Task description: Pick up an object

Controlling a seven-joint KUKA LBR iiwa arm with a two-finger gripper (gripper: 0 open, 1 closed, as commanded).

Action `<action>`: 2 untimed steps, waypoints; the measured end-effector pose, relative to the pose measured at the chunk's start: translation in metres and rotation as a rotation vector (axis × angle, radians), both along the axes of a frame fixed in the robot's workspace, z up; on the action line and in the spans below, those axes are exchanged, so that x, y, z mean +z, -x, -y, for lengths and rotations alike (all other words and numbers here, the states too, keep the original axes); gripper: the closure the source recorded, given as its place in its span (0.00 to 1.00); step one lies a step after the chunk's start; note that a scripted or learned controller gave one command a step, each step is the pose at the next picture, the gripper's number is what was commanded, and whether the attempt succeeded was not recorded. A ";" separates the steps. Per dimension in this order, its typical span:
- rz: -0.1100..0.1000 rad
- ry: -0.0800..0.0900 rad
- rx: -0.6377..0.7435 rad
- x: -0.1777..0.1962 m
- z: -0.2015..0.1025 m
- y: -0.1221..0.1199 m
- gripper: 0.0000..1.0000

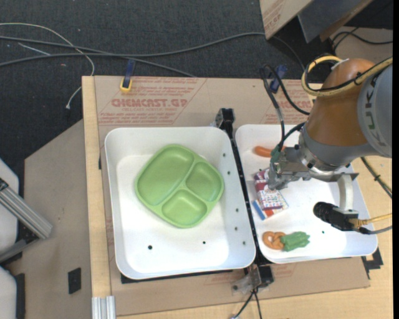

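A pale cardboard sheet (163, 98) printed with red lettering covers the desk (56, 180), and the two white bins sit on it side by side. The left bin (187, 244) holds a green divided plate (179, 185), lying flat and turned at an angle near the middle of the bin floor. The right bin (324, 246) holds the small things to be picked. A red, white and blue printed packet (270, 200) lies close to the wall shared with the left bin. A small orange piece (263, 150) sits near the far rim, and a brown pretzel (272, 239) touches a green toy (296, 239) by the near rim. The arm (340, 118) reaches in over the right bin, and its end effector (276, 179) is lowered just above the far end of the packet. Whether it is open or closed cannot be told from this angle, and nothing can be seen gripped in it. A black clamp (225, 117) sits at the far end of the gap between the bins. A blue and yellow clip (128, 75) grips the far edge of the cardboard. Around the desk the floor is dark carpet (187, 37), with grey cables (50, 43) trailing across it at the upper left. A cardboard box (280, 15) stands at the upper right, and a metal rail (22, 209) crosses the left edge.
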State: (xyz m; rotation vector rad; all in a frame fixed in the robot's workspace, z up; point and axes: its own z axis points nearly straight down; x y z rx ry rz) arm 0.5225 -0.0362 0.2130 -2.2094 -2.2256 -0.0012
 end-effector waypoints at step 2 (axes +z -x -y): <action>-0.001 0.001 -0.001 -0.003 -0.097 0.007 1.00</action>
